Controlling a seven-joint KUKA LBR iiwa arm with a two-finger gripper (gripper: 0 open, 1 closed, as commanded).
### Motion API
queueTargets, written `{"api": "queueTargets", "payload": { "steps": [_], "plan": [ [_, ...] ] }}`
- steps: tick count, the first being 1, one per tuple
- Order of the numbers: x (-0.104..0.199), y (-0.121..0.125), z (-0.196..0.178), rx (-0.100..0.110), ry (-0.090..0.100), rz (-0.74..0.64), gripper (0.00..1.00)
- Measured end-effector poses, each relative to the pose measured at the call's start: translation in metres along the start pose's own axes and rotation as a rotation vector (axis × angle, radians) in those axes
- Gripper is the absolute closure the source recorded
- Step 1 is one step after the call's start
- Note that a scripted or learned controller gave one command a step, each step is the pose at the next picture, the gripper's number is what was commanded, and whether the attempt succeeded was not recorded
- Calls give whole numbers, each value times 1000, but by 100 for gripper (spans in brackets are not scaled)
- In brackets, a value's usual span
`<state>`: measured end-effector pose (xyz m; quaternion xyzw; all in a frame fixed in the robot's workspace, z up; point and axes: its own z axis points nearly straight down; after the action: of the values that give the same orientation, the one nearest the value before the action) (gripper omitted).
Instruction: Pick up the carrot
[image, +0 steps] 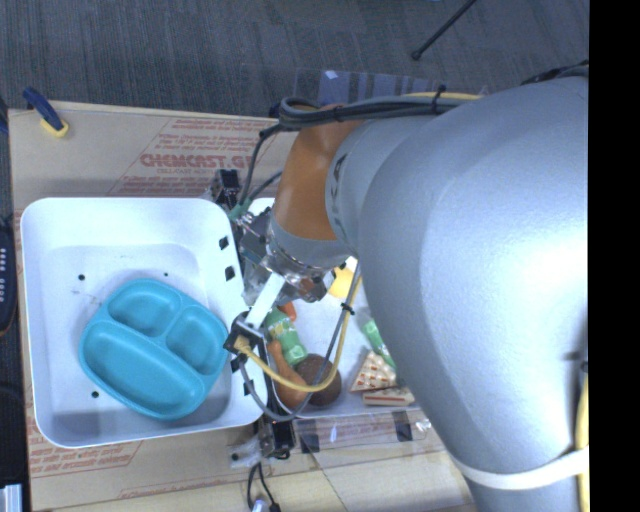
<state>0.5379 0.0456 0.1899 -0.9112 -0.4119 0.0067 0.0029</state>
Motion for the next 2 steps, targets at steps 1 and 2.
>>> {"api": "queueTargets", "payload": {
  "steps": [1, 2],
  "plan": [
    [-36, 54, -63, -4, 7, 123, 100],
    [-57, 14, 1, 4, 1, 270, 100]
  ]
}}
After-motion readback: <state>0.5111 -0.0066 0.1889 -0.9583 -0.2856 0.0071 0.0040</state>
